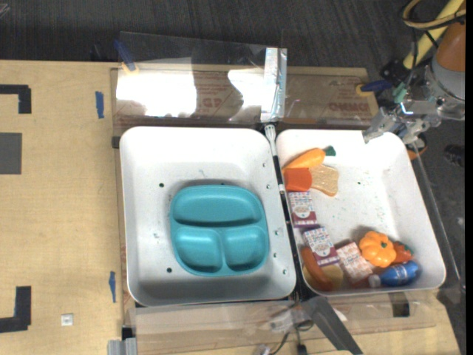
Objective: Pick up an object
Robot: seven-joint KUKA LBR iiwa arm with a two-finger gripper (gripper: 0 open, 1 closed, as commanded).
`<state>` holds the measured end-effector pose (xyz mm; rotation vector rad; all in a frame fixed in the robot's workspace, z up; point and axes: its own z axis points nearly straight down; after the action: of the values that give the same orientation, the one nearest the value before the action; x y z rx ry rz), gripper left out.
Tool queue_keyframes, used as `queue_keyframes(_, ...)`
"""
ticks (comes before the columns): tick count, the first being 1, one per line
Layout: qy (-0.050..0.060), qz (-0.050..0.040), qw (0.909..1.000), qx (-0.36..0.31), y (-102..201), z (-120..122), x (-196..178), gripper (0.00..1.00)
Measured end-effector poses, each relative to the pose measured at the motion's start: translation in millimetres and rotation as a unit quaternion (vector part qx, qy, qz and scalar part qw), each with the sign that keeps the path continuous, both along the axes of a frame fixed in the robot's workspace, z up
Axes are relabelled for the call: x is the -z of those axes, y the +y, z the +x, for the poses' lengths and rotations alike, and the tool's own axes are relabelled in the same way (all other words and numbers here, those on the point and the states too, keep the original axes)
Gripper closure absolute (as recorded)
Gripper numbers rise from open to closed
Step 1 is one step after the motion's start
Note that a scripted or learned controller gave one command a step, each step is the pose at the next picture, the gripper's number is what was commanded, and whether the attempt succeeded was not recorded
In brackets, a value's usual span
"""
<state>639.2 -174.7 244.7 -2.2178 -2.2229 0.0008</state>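
The right white bin holds several small things. An orange carrot with a green tip lies at its upper left, and a tan bread slice sits just below it. Pink-and-white cartons run down the bin's left side. An orange pepper and a blue bottle lie in the near right corner. My gripper hangs over the bin's far right corner, apart from all of them, with nothing seen in it.
The left white bin carries a teal divided plate. A clear plastic sheet stands behind the bins. Yellow cables loop at the top right beside the arm. The wooden bench extends to the left.
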Motion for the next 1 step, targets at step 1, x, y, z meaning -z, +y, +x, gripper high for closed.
queue_keyframes(1,-0.001,-0.0004,1.0,-0.001,0.2,1.5,-10.2,1.0)
